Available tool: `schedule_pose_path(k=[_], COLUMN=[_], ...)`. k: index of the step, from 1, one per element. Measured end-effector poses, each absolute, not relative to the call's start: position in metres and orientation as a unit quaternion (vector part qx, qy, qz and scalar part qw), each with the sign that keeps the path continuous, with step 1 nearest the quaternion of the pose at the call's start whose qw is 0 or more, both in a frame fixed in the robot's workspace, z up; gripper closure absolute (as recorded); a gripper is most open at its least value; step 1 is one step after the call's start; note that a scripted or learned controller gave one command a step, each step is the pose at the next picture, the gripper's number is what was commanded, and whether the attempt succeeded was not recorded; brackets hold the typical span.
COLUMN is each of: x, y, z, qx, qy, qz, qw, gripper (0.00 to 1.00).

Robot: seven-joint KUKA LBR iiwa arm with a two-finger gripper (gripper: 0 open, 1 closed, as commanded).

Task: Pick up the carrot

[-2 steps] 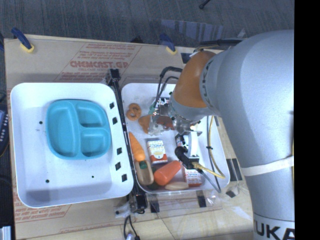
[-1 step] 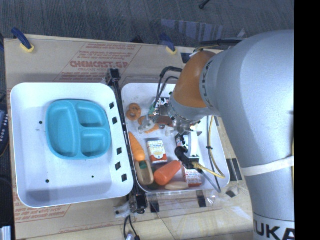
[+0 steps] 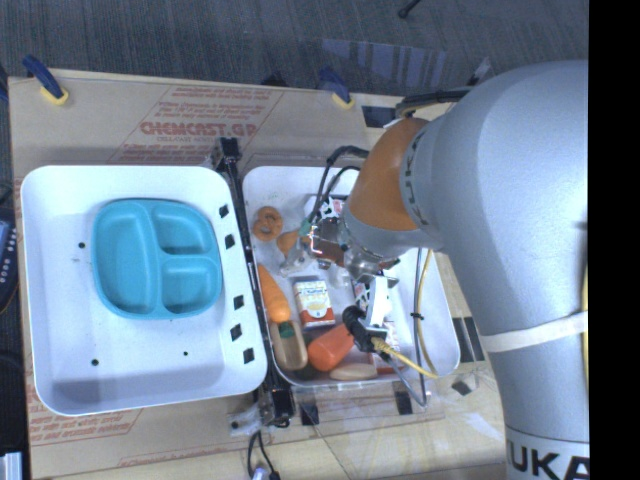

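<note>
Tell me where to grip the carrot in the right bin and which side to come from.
Take the carrot at its middle, straight from above, closing across its narrow width. It lies flat, lengthwise along the left wall of the right bin, with a small carton close on its other side, so a sideways approach looks blocked. The gap at the wall seems tight.

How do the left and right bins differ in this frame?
Contents: the left bin holds one blue tray; the right bin is crowded with small items, the carrot among them. The arm hangs over the right bin, not the left bin. Both are white, shallow and side by side.
</note>
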State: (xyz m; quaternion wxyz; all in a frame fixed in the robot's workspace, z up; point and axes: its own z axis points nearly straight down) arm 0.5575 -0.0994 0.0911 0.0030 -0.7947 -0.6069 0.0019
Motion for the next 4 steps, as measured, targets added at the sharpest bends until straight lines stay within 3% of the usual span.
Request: schedule_pose_path(k=[1, 2, 3, 4], x=[0.628, 0.616, 0.626, 0.586], y=[-0.035, -0.020, -0.092, -0.089], z=[0.194, 0.190, 0.162, 0.093], qx=[-0.851, -0.802, -0.752, -0.740], qy=[-0.525, -0.598, -0.659, -0.672], qz=[-0.0020, 0.0027, 0.0027, 0.0041], qw=[0.000, 0.002, 0.003, 0.004], gripper=[0.00, 0.00, 0.00, 0.00])
